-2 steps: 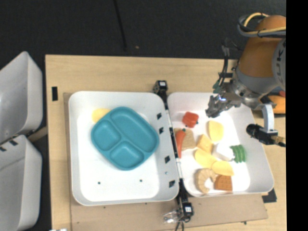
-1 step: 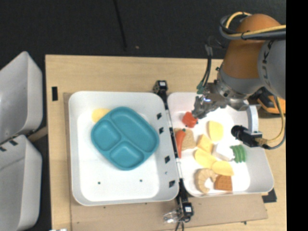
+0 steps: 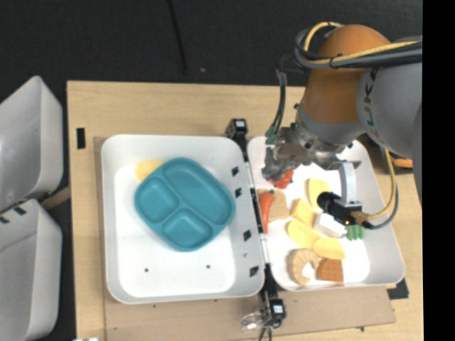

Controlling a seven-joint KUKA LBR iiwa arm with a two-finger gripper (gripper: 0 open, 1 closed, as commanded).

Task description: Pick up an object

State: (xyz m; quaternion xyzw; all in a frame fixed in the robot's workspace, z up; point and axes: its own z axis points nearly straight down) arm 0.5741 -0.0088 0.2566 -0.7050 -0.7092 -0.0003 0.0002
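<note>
The right bin holds several toy foods: an orange carrot piece, yellow wedges, a yellow piece, a tan shrimp-like piece, a brown waffle piece and a red piece. My gripper hangs low over the bin's upper left part, right above the red piece, which peeks out under its tip. The grey wrist and orange band cover the rest of that corner.
The left bin bears a blue divided plate with a small yellow item at its upper left edge. A black-and-green cable fitting hangs beside the yellow wedges. White blocks stand off the bench's left side.
</note>
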